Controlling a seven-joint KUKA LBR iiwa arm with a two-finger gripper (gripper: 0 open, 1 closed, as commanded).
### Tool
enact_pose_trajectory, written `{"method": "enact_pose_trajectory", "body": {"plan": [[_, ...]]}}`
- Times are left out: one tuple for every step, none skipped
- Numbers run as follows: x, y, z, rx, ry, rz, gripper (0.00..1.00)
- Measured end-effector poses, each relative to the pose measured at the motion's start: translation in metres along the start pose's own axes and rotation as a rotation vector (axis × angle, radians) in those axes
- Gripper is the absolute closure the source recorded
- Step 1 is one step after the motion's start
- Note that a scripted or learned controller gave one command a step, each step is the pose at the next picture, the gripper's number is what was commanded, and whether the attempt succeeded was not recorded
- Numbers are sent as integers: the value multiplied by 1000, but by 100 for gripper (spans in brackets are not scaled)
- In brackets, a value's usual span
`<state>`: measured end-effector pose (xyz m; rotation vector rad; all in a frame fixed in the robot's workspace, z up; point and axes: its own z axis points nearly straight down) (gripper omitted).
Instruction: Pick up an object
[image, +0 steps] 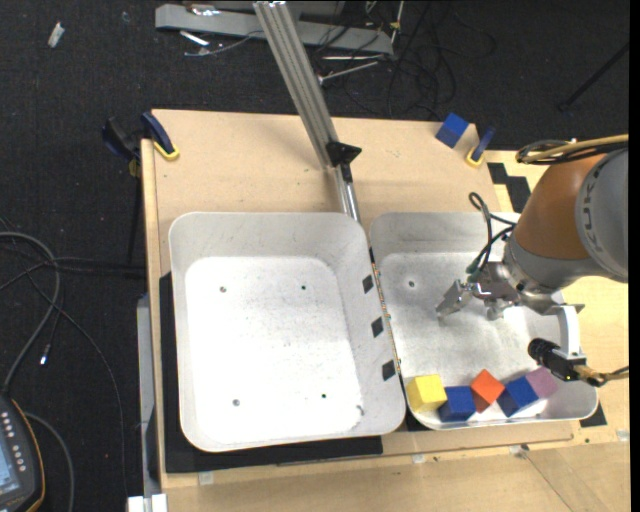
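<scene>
end effector (468, 298) seen with fingers spread and nothing between them, held over the right bin (420, 250), yellow cube (427, 390), blue, orange and purple blocks clustered at its near edge

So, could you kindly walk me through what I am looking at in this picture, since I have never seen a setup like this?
You are looking down at a slant from one fixed camera above a wooden bench. The big grey and orange shape at the right is a robot arm; its metal two-finger gripper hangs over the right shallow white bin, with nothing visible between its fingers. Along that bin's near edge sit small blocks in a cluster: a yellow cube, a blue block, an orange block, a second blue block and a pale purple block. The left shallow white bin lies beside it. Another blue cube rests at the bench's far edge. The arm's job is to pick up one object.
</scene>
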<state>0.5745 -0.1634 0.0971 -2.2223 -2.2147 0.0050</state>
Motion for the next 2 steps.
{"method": "enact_pose_trajectory", "body": {"plan": [[33,-79,2,-3,1,-1,0],[32,-76,2,-6,-1,-2,0]]}}
